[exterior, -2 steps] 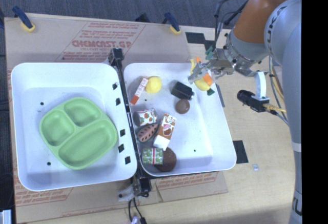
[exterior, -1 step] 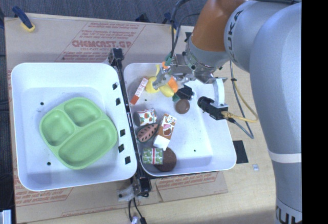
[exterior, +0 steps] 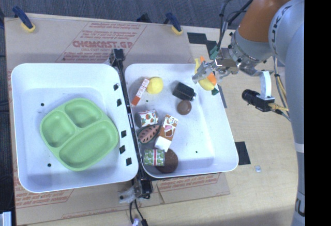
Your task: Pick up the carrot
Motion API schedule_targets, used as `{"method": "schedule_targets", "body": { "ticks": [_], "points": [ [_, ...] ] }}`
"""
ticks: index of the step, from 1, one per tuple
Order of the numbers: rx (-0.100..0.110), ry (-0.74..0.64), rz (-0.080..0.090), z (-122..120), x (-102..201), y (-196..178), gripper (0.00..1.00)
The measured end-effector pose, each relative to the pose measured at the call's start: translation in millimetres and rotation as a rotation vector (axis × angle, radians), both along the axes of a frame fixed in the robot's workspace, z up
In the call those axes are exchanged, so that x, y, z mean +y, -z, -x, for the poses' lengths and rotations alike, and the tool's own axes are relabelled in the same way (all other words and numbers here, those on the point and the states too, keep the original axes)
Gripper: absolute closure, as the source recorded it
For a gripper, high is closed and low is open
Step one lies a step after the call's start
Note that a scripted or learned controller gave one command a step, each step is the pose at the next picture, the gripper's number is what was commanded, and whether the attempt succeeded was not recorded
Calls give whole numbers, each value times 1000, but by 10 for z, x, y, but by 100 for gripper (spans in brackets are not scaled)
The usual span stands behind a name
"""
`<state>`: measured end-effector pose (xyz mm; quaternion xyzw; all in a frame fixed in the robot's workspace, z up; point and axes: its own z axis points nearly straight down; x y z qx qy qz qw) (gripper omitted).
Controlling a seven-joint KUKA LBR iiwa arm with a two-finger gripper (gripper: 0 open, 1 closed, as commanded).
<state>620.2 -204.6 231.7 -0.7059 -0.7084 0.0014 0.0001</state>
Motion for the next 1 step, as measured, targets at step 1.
{"method": "schedule_targets", "body": {
  "ticks": [1],
  "points": [
    [4, -6, -3, 337, 1601, 407, 100]
  ]
}}
